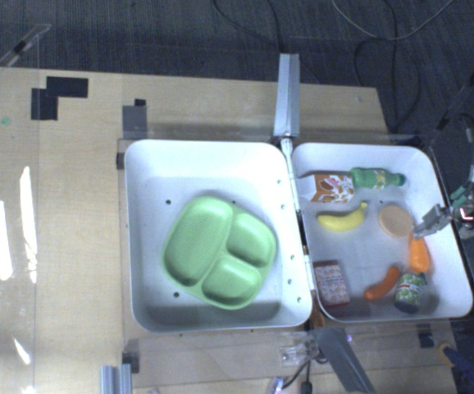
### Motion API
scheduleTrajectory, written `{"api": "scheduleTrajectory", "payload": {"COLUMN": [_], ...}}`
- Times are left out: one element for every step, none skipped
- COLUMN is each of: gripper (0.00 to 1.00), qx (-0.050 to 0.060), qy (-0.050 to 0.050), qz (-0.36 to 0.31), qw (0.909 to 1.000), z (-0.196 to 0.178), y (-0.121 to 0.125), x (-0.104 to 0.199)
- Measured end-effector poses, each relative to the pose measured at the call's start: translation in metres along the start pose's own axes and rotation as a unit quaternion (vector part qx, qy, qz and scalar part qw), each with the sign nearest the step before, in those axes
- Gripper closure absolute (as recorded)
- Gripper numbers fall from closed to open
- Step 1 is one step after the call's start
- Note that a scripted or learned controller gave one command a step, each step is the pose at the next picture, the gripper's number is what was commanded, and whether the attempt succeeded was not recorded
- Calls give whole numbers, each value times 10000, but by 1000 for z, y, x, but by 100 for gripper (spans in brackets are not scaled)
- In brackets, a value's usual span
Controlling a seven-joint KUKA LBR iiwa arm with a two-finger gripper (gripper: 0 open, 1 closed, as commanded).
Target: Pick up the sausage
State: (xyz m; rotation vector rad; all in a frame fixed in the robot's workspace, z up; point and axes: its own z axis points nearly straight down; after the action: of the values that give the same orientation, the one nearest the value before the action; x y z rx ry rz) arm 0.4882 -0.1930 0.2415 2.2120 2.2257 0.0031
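Observation:
The sausage (382, 283), a short reddish-orange link, lies slantwise near the front of the right bin (446, 191). It rests between a brown box (331, 283) on its left and a green can (410, 292) that touches its right end. My gripper (430, 221) reaches in over the bin's right wall, above an orange carrot-like piece (419, 255). It is well back and to the right of the sausage, apart from it. Nothing shows in its grasp.
The right bin also holds a banana (341, 218), a round beige disc (395, 220), a green bottle (376, 178) and an orange-brown carton (333, 187). In the left bin (139, 220) lies a green divided plate (219, 251). A metal post (288, 97) stands between the bins.

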Motion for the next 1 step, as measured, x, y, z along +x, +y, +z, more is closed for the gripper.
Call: {"api": "scheduleTrajectory", "payload": {"gripper": [0], "qx": [-45], "qy": [-8], "qz": [-759], "qw": [9971], "z": [153], "y": [6], "x": [46]}}
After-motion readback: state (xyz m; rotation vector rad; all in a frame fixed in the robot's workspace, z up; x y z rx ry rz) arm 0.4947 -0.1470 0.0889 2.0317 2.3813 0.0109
